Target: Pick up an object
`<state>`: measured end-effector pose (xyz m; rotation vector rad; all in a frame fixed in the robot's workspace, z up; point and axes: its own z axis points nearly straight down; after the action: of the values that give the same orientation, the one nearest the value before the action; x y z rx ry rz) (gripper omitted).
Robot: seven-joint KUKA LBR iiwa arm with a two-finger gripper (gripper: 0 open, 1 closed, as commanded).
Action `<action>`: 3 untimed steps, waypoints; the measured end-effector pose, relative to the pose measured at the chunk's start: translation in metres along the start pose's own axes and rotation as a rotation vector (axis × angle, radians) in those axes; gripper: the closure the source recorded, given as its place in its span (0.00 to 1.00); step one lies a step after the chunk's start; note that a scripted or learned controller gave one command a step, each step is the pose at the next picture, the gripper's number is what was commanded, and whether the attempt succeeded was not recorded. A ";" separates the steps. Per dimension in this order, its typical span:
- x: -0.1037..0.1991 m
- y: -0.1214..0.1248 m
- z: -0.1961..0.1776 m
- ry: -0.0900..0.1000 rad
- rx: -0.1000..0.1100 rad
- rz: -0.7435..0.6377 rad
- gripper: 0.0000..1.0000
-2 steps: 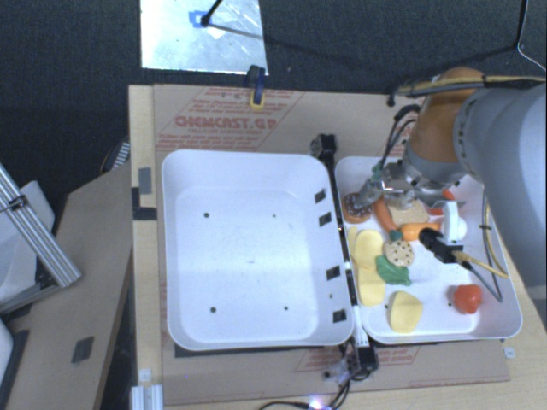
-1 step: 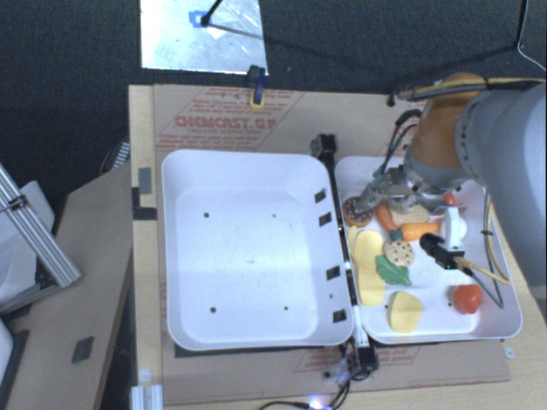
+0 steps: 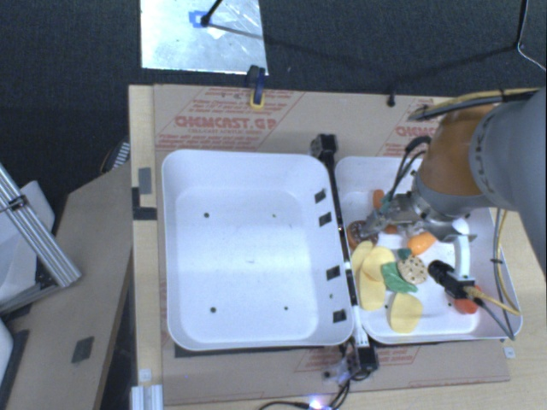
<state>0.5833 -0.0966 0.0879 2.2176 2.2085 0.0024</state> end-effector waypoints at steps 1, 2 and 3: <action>-0.007 0.077 -0.016 0.005 -0.002 -0.010 0.00; 0.012 0.013 -0.029 0.005 0.009 -0.004 0.00; 0.118 0.008 -0.102 0.012 0.001 -0.018 0.00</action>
<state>0.5907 0.0221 0.1891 2.2046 2.2346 0.0147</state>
